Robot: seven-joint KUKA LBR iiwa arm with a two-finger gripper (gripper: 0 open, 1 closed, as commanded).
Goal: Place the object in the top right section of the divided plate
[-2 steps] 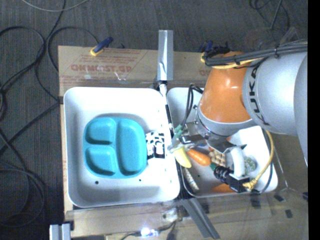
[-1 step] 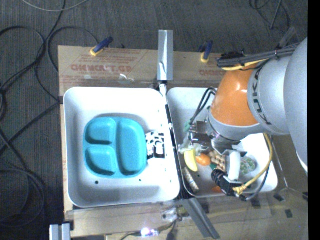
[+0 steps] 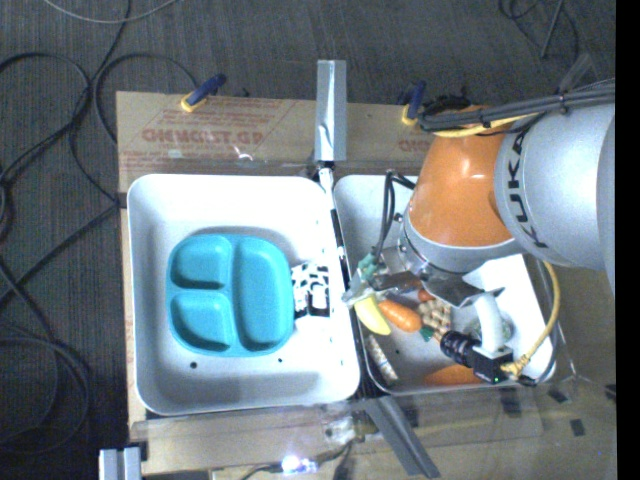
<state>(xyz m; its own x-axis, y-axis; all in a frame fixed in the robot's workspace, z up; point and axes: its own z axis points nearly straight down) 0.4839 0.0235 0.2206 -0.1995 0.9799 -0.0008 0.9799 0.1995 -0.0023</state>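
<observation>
Reaching into the right bin (image 3: pixel 362 182) with the gripper (image 3: pixel 376 284) low by the carrot (image 3: pixel 401 316), likely the thing to move. Cannot tell how open or what held. Grab tight, lift high, then go slow to the plate (image 3: pixel 232 290).

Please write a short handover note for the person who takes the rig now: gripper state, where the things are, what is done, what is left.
Gripper: low over the right bin, hidden under the wrist; grasp cannot be told.
Divided plate: blue, in the left bin; no object lies in its sections.
Objects: carrot, yellow piece and other small items lie in the right bin.
Done: nothing placed yet.
Left: pick an object, carry it left, set it in the top right section.
</observation>
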